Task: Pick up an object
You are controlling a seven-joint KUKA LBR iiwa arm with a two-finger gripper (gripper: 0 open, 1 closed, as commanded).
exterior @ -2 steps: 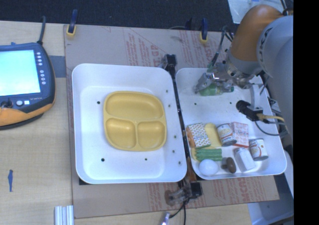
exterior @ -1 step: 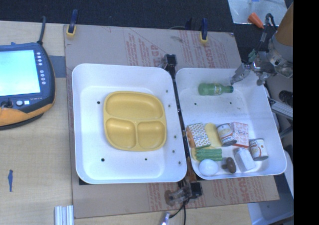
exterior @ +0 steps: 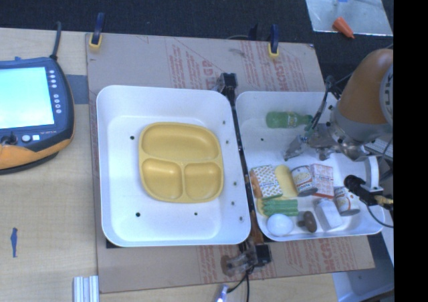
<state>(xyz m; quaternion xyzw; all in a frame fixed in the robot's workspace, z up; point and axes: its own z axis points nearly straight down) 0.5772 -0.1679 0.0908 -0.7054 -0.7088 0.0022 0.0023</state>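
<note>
My gripper point(exterior: 307, 149) hangs over the middle of the right bin point(exterior: 257, 108), open, with nothing between its fingers. Just behind it lies a green bottle point(exterior: 287, 119) on its side. In front of it sit a small jar point(exterior: 303, 179) and a red-and-white box point(exterior: 324, 178). Further left are a patterned packet point(exterior: 267, 181) and a yellow piece point(exterior: 286, 179). Along the bin's front edge lie a green stick point(exterior: 281, 206), a white ball point(exterior: 280, 224), a brown lump point(exterior: 307, 222) and a white block point(exterior: 328, 214).
The left bin point(exterior: 117, 160) bears a yellow divided plate point(exterior: 180, 162). A tablet-like pendant point(exterior: 30, 110) lies on the bench at far left. Clamps point(exterior: 273, 39) hold the cardboard sheet at the back.
</note>
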